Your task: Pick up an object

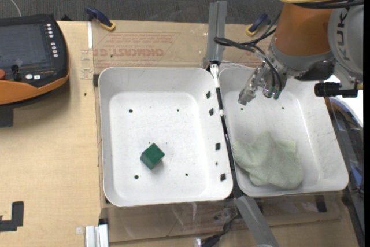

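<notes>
Gripper (258, 89) on your arm hangs over the back of the right bin (324, 185), can't tell its state. Pale green cloth (269, 160) lies bunched at that bin's front; green cube (152, 156) sits in the left bin (110, 142).

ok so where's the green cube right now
The green cube sits in the left bin, toward its near edge, apart from the crumpled cloth in the right bin.
</notes>
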Motion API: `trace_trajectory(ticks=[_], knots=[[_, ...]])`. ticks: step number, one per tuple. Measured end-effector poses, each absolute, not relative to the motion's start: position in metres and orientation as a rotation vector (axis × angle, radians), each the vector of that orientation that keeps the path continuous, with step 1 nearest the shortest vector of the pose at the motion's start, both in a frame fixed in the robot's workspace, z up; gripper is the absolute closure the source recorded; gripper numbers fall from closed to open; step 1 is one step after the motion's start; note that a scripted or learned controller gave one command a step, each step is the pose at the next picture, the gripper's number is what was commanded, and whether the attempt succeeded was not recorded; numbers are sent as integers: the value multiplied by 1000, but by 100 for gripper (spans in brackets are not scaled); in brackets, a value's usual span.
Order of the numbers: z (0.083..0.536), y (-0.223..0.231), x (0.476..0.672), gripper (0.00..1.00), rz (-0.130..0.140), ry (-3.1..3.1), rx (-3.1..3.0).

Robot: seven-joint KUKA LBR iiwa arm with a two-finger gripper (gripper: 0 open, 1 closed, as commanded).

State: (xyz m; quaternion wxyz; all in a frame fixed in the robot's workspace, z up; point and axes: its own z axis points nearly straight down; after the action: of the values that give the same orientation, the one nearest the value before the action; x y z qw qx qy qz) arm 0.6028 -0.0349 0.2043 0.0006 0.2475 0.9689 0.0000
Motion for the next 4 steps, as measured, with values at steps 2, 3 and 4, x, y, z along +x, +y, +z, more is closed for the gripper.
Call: trace_trajectory(ticks=[2, 3, 4], knots=[[232, 4, 567, 100, 2, 3104, 457], [192, -65, 613, 100, -1, 3094, 527], [192, -24, 613, 100, 1, 3139, -2]])
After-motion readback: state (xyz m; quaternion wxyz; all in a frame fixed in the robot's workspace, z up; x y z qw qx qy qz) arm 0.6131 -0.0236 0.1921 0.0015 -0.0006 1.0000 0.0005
